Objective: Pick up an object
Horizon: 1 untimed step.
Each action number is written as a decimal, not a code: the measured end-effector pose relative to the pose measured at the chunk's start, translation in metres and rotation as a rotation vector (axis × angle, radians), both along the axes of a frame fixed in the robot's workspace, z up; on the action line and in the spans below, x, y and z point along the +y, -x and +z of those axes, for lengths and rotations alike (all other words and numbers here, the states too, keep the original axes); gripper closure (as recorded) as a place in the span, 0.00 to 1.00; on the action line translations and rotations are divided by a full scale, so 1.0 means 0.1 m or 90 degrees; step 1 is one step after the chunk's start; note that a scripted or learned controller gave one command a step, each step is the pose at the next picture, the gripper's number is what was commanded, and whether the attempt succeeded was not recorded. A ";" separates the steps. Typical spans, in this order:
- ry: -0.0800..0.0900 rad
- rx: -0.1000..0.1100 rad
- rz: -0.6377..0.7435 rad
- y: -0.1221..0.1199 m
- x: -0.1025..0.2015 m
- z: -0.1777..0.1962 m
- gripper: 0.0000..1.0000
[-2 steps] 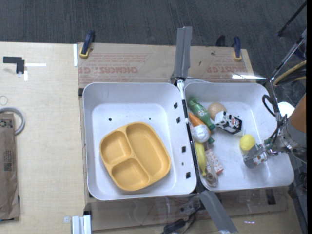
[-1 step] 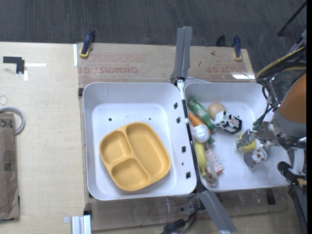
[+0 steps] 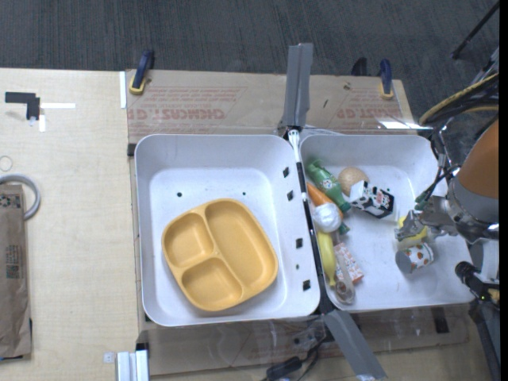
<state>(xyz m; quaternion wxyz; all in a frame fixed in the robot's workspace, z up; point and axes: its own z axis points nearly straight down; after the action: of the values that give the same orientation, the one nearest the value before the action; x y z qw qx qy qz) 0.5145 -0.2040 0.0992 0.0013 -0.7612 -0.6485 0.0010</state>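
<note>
We see the arm (image 3: 484, 173) reaching in from the right, its orange band above the wrist, and the gripper (image 3: 414, 227) low over the right side of the right bin (image 3: 389, 151). Whether its fingers are apart or together we cannot tell, for clutter hides them. A small yellowish object (image 3: 411, 230) sits right at the gripper's tip, and just below it lies a small white and orange cup-like object (image 3: 418, 255) on the bin floor; we cannot tell whether either is gripped.

Along the left wall of the right bin we see a row of things packed close: a green bottle (image 3: 327, 182) lying at a slant, an orange carrot-like piece (image 3: 319, 196) beside it, a white rounded object (image 3: 327, 218), a yellow banana (image 3: 325, 252) and a pinkish packet (image 3: 348, 263). Near the middle of the bin sit a tan ball (image 3: 352, 178) and, touching it, a black and white toy (image 3: 373, 200).

The left bin (image 3: 159, 173) holds a yellow divided plate (image 3: 220, 252) with three compartments, lying flat toward its front. Both bins rest on the worktop (image 3: 63, 213), with brown cardboard (image 3: 206, 101) behind them held by blue clamps (image 3: 143, 70).
</note>
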 end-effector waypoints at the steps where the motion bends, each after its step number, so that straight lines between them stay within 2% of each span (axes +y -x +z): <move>1: 0.000 -0.001 0.121 0.37 -0.11 -0.08 1.00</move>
<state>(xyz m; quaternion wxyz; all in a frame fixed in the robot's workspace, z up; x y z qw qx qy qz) 0.4770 -0.2150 0.0910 0.0010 -0.6964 -0.7177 0.0007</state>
